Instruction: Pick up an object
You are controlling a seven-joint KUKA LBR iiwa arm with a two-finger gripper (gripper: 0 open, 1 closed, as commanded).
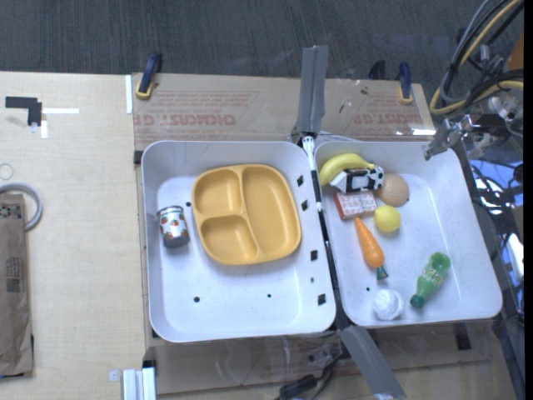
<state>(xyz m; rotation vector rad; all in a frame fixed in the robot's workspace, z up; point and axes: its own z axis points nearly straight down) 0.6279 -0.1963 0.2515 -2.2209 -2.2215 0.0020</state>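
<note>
Pincer (440,142) hovers at far right rim of right bin (470,223), arm reaching in from right; finger state cannot be told. Right bin holds banana (340,166), cow toy (364,178), red card (356,203), egg (394,191), lemon (386,218), carrot (370,245), green bottle (430,278), white cup (387,304). Left bin (166,307) holds yellow plate (246,213) with can (173,226) just beside it. All rest loose on bin floors, apart from pincer. Worktop (75,248) at left.
</note>
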